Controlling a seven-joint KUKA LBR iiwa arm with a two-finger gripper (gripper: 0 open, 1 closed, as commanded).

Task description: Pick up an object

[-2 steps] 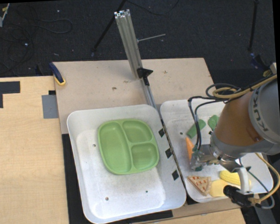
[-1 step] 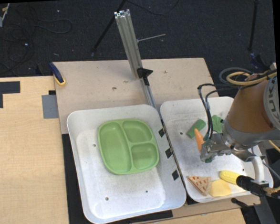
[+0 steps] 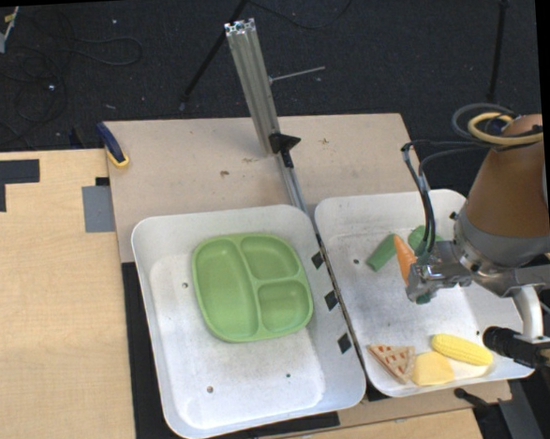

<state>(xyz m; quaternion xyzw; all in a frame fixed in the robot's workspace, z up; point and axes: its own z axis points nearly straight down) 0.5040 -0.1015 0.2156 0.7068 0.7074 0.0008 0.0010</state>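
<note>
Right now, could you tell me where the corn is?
The corn lies in the right bin, near its front right corner, beside a yellow piece.

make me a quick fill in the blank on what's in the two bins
The green tray lies in the ___ bin of the view.
The tray has ___ compartments.
The corn lies in the right bin, near its ___ edge.
The gripper is over the ___ bin, next to the carrot.

Missing words: left; three; front; right
</note>
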